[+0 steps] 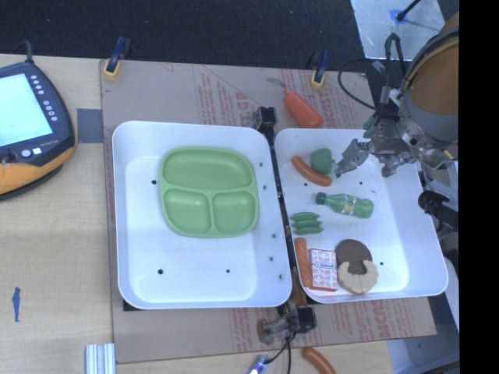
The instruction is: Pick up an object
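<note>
Over the right bin (421, 244) I hold the gripper (369, 159) spread and empty, approaching; next, descend onto the green bottle (345, 203).

A light wood-grain desk (54, 248) is occupying the lower and left portions of the camera view. A brown cardboard sheet (195, 92) printed with faint red lettering is lying flat on it, and two clamps, one at the rear left (115, 57) and one at the rear right (318, 67), are sitting at its far edge. Dark carpeted floor (195, 14) is running behind the desk. A pale square panel (390, 10) is lying on that floor at upper right. Even overhead light is falling across the surface, casting soft, short shadows. A strip of grey tape (90, 125) is sitting just left of the cardboard.
</note>
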Controlling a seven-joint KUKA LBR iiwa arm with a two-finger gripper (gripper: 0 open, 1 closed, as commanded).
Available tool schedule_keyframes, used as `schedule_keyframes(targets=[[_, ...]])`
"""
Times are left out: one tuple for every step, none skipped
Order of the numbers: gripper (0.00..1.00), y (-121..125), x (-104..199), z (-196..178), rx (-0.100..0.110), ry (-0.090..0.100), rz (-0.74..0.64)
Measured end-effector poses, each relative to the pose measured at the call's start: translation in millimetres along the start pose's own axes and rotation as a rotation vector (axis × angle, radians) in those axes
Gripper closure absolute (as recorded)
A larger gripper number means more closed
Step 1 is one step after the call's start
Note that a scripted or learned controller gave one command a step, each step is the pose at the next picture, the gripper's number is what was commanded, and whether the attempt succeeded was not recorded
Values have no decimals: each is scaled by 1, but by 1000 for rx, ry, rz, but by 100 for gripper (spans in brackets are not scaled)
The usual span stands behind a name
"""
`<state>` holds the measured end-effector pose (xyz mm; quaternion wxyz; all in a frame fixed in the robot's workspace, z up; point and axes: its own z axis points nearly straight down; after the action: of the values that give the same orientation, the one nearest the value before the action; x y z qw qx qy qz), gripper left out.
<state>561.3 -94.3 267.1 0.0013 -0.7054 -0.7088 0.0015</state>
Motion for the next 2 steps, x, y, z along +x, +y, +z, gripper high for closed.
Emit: schedule_keyframes(targets=[[0, 59, -12, 85, 1, -2, -1], [0, 73, -9, 172, 2, -2, -2]])
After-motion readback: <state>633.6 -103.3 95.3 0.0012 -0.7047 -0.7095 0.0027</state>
